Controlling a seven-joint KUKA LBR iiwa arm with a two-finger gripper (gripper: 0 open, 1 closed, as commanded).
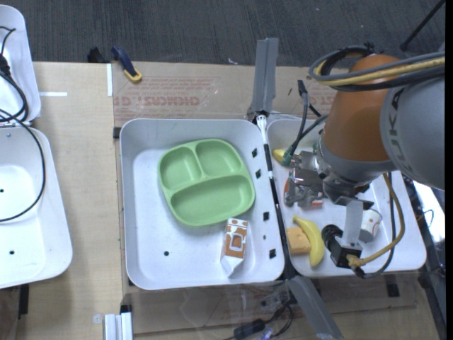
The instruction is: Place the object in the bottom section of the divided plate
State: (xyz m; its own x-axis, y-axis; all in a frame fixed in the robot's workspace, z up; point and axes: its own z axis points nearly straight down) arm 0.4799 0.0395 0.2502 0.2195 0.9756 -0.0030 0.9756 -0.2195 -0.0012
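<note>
A green divided plate (205, 181) lies in the left bin (141, 211), with two small sections at the top and one long section at the bottom. The arm's wrist hangs low over the right bin (403, 253), and the gripper (303, 188) points down near that bin's left side, over a red and white object (308, 201). Its fingers are hidden by the wrist. A banana (311, 238) lies next to a yellow wedge (297, 241) in the right bin's front.
A small brown and white packet (234, 243) lies in the left bin below the plate. A yellow-green object (280, 154) sits at the right bin's back left. A white item (371, 225) lies under the arm's cables. A divider wall (269, 183) separates the bins.
</note>
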